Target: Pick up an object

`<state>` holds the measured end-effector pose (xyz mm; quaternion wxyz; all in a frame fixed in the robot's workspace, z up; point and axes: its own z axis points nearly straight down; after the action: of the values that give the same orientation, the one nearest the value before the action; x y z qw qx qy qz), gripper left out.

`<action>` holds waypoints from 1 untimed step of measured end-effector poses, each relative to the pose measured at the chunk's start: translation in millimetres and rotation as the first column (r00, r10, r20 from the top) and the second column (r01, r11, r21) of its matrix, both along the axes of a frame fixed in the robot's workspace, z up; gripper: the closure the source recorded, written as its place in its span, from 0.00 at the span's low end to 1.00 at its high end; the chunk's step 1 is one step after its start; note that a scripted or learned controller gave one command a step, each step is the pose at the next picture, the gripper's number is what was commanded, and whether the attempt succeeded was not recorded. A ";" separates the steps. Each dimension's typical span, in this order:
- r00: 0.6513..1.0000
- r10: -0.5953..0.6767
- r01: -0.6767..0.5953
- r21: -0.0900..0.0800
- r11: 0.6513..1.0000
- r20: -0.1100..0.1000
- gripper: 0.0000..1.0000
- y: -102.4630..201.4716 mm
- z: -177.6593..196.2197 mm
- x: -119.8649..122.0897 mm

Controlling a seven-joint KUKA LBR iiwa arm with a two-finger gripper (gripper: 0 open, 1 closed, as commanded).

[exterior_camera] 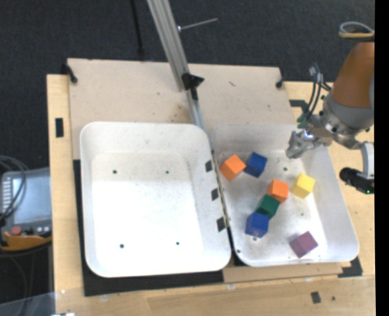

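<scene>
- Your gripper (295,145) hangs over right bin's (336,226) top edge; jaw state can't tell.
- Nearest: blue cube (257,164), yellow cube (304,185).

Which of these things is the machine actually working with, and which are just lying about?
For the job:
- tool
- right bin
- seven blocks: orange; blue; yellow; green; purple

Just there:
- left bin
- metal rail
- handheld controller
</scene>
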<state>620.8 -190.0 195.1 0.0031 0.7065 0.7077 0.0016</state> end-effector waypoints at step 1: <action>1.000 0.001 -0.001 0.000 1.000 0.001 1.00 3.5 47.9 7.5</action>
<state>628.3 -186.5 243.0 0.0034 0.7061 0.7081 0.0018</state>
